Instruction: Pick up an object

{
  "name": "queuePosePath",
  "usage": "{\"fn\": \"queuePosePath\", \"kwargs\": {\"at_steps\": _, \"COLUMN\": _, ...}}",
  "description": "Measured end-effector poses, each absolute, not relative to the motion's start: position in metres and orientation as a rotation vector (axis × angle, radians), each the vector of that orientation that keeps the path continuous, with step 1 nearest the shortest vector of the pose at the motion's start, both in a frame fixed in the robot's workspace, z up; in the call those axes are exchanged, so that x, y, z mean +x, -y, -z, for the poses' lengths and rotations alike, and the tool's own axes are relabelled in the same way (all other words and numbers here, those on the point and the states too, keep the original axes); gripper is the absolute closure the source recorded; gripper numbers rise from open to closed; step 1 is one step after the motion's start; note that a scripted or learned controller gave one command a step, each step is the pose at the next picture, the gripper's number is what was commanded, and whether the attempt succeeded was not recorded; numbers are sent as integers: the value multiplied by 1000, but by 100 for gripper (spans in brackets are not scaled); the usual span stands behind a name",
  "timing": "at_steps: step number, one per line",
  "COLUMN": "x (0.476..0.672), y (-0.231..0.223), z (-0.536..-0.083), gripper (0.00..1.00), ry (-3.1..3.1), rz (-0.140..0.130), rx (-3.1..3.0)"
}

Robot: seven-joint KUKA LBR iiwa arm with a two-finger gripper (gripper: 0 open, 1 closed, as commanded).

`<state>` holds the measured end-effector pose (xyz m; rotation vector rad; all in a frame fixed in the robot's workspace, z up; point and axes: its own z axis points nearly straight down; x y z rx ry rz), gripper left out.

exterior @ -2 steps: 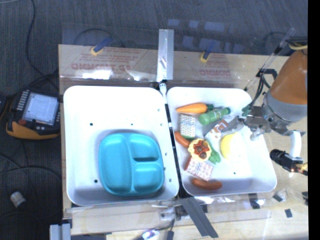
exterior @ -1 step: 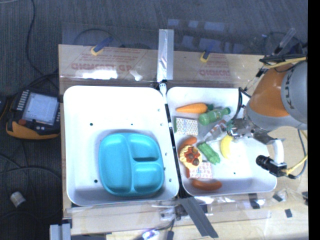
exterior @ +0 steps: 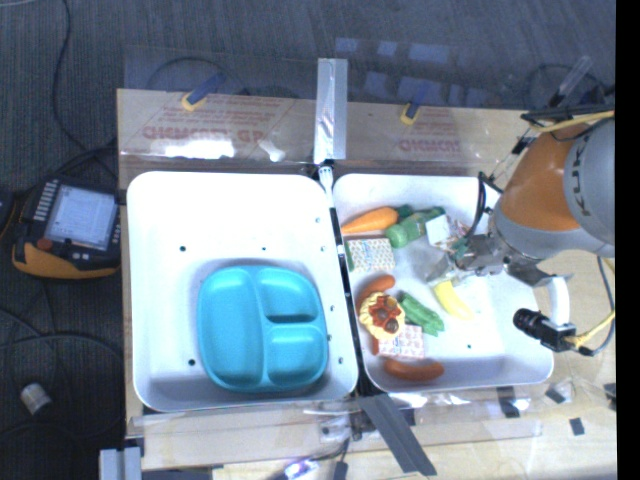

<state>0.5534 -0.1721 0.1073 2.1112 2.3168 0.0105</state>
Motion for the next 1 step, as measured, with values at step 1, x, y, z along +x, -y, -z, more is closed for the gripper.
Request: {"fn": "queuePosePath", "kwargs": {"at_steps": 1, "x": 553, "y": 168, "z": -200, "gripper": 100, "ry": -2275, "rz": 5, "rx": 2166}}
